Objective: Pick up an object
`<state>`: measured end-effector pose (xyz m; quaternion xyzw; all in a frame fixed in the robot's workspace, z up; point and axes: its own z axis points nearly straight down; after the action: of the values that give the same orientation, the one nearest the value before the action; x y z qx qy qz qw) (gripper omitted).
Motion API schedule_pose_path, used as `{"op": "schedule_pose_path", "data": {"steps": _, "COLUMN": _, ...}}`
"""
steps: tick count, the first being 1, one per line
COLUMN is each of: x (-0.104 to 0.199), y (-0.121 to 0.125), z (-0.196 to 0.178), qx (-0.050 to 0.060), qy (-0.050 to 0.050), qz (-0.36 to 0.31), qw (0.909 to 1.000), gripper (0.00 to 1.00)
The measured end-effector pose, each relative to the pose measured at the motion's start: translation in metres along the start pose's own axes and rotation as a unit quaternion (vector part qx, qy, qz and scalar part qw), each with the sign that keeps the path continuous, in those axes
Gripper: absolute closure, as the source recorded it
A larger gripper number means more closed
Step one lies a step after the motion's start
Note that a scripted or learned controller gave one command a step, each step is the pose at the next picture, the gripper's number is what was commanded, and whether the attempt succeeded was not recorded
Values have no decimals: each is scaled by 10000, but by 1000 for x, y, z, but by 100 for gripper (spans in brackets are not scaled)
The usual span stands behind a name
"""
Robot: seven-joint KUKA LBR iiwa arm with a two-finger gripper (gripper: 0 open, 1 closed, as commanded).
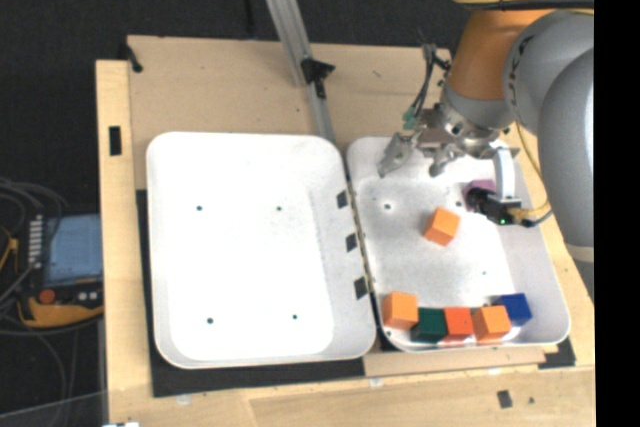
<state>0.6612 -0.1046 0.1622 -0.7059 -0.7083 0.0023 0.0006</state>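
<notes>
In the camera view, the gripper (412,155) is seen spread open, holding nothing, above the right bin (395,245). An orange block (441,226) lies at five o'clock from it (probably the easiest target, being apart).

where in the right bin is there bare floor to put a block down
Bare floor in the right bin lies between the lone orange block and the row of blocks at the near wall. That near wall is crowded; the gripper hangs over the far end.
</notes>
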Motion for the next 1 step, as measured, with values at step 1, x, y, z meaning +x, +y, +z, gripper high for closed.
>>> {"op": "schedule_pose_path", "data": {"steps": 1, "x": -3, "y": -10, "z": 58, "qx": 8, "qy": 1, "qz": 25, "qw": 10000, "gripper": 0}}
